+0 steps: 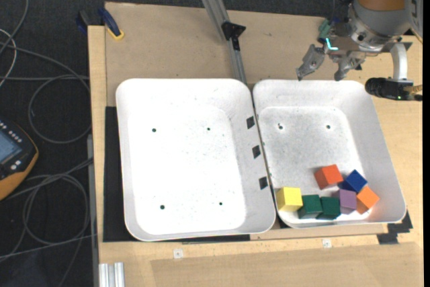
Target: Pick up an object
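Observation:
Several small blocks lie bunched at the near edge of the right bin [295, 144]: a yellow block [290, 197], two green blocks [320, 206], a red-orange block [328, 175], a blue block [354, 181], a purple block [347, 199] and an orange block [367, 197]. My gripper [324, 70] hangs high over the far rim of the right bin, well away from the blocks. Its two fingers are spread apart with nothing between them.
The left bin [181, 158] sits beside the right one, with small black clips along the shared edge. A slanted metal pole [215, 3] rises from behind the bins. Cables and a handheld device lie on the floor at the left.

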Controlling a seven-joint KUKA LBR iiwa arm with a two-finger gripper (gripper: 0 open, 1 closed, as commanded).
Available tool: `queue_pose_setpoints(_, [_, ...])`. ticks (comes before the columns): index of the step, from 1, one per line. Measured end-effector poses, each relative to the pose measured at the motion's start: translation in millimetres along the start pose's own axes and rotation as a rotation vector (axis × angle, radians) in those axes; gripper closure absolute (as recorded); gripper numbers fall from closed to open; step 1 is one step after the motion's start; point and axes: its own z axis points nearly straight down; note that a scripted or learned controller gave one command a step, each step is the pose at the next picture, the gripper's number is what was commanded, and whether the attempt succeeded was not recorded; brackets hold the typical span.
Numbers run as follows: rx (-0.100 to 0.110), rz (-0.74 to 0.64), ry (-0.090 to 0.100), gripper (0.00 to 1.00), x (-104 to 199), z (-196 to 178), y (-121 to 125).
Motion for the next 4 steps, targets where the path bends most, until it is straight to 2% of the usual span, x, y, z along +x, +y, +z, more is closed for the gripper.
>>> queue_pose_setpoints(1, [-0.005,-0.001,-0.001,0.00,0,-3,1])
queue_pose_setpoints(2, [-0.001,0.000,-0.002,0.00,1,39,3])
queue_pose_setpoints(4, [0.003,0.001,-0.001,0.00,-9,157,-6])
